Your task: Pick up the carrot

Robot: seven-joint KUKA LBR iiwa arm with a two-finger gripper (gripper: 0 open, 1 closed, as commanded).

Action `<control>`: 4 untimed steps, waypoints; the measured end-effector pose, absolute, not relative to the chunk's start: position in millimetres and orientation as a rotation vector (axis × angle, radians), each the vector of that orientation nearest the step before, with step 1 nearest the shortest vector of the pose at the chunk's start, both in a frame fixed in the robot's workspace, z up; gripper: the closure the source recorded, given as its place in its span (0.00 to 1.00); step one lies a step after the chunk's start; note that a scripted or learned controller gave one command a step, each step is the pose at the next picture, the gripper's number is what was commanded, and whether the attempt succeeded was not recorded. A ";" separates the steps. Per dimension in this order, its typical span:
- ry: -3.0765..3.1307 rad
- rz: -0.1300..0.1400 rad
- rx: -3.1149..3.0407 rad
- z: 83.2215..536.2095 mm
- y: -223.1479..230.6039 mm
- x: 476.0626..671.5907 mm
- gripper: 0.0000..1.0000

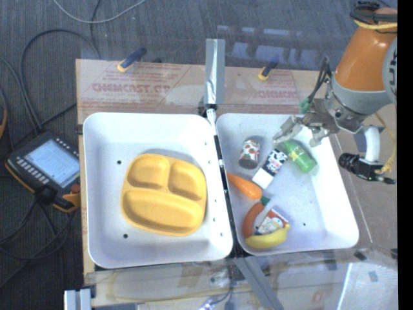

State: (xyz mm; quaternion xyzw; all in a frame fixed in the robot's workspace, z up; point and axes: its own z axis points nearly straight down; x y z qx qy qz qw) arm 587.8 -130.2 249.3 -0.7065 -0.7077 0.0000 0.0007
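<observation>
carrot [244, 185] well apart from open tool [302, 130]

Orange carrot [244, 185], yellow tray [165, 194]

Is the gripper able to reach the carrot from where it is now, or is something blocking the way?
Probably yes. The carrot lies uncovered in the right bin, near the divider. The gripper is above the same bin's far side. A small carton sits close beside the carrot, so the fingers have little room there.
</observation>
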 end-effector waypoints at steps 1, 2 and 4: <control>-2.547 -0.001 -1.839 198.8 -116.5 561.4 0.00; -2.802 -0.007 -1.432 111.2 -106.9 512.9 0.00; -2.730 -0.013 -1.569 99.7 -105.2 553.0 1.00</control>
